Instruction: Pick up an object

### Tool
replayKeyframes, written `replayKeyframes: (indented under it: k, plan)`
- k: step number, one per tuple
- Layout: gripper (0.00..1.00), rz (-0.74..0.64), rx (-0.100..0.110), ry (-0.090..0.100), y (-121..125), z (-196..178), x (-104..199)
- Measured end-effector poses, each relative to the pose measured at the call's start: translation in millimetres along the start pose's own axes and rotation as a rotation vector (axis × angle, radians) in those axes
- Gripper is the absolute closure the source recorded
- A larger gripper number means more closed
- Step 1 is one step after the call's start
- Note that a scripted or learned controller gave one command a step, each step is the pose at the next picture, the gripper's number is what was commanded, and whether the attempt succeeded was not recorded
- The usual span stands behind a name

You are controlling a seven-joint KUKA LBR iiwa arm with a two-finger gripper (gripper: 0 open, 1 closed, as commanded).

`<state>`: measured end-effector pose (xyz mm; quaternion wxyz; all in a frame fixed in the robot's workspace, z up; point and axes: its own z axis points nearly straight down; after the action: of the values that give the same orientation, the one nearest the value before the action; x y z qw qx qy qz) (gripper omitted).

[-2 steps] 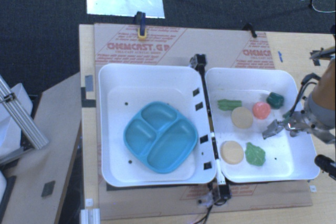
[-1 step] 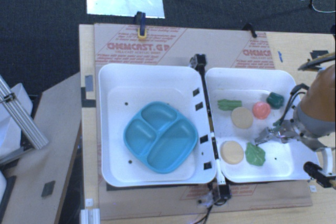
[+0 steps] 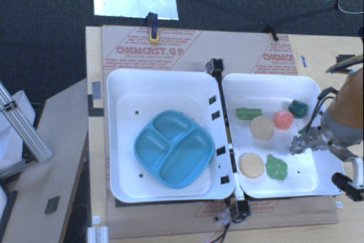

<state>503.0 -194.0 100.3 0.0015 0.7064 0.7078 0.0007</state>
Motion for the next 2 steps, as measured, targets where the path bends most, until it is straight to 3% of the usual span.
replayKeyframes:
  k: [2]
  plan:
    - [1.0, -0.003, -0.003, -0.001, 11, -105, 7]
